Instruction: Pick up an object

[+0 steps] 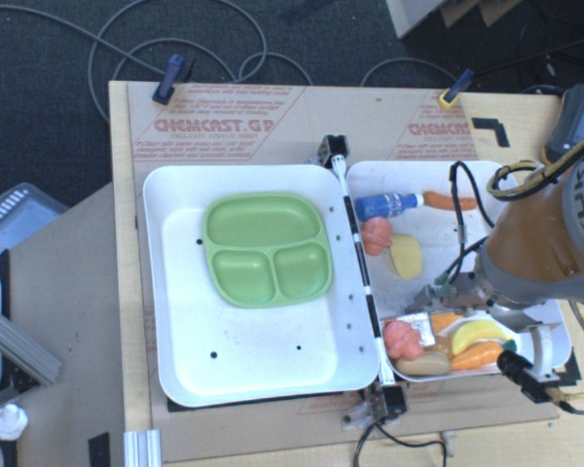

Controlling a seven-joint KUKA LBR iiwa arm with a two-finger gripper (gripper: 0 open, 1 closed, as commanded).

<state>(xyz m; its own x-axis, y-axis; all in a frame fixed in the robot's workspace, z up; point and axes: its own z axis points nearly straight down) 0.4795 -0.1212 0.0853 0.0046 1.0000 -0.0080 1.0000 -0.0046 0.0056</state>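
Note:
The right bin holds several toy foods. At its back lie a blue bottle and a thin orange carrot. A pinkish-red fruit and a pale yellow piece lie by the left wall. At the front sit a pink lump, a yellow banana, an orange carrot and a tan piece. My gripper is low in this bin, just above the front cluster and right of the yellow piece, with the wrist and orange band covering most of it.
The left bin holds a green divided plate. A black clamp sits where the two bins meet at the back. Blue and yellow clips hold the cardboard sheet. Cables lie on the floor behind the bench.

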